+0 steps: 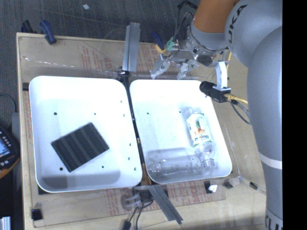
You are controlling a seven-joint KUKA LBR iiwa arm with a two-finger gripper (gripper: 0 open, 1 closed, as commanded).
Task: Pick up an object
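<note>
My gripper (171, 70) hangs above the far rim of the right bin (163, 123), its two pale fingers spread open with nothing between them. A small clear bottle with a white, green and orange label (198, 130) lies in the right bin's right half, pointing away from the camera. A larger clear plastic bottle (178, 163) lies on its side along that bin's near wall. In the left bin (43, 95) a black ribbed rectangular pad (80, 146) lies flat, turned at an angle.
A grey metal bar (130, 47) stands at the back between the two bins. Blue clamps (47, 31) grip the board's far edge. A black connector with a yellow cable (217, 92) juts from the arm over the right bin's far right corner.
</note>
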